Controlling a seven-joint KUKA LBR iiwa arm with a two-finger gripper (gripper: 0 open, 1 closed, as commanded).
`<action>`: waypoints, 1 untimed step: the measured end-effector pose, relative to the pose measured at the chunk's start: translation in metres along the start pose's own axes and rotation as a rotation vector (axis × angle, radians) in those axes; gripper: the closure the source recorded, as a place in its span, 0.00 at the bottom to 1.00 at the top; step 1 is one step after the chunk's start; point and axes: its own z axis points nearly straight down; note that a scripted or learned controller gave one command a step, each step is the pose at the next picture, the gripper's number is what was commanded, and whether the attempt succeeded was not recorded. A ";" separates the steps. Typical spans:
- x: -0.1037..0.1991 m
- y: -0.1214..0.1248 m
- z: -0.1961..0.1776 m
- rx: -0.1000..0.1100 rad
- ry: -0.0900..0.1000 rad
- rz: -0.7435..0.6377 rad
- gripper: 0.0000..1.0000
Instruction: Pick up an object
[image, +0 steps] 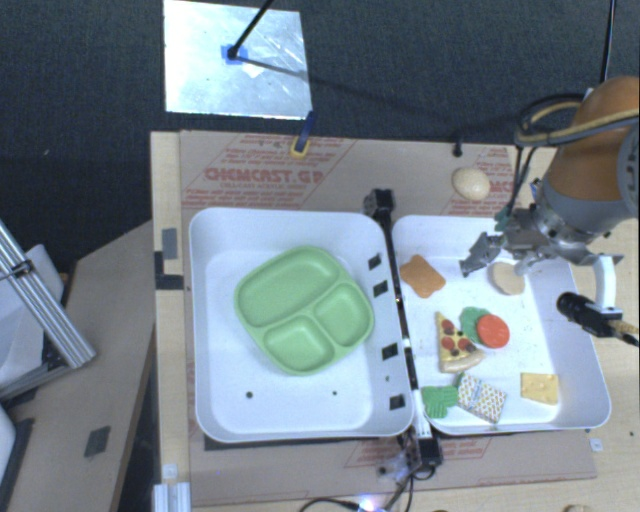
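Dark carpet surrounds the desk, on which cardboard carries two white bins so the toy food stays corralled within reach. Your left bin holds a green divided plate. Your right bin holds the candidates: an orange cookie, a pizza slice, a red tomato, a cheese square and a pale round piece. The end effector hovers over this bin's far side, fingers spread with nothing between them, just beside the pale piece, probably your target; it looks smooth, flattish, cream-coloured.
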 end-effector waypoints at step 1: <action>0.000 0.003 -0.006 -0.012 -0.001 -0.002 0.00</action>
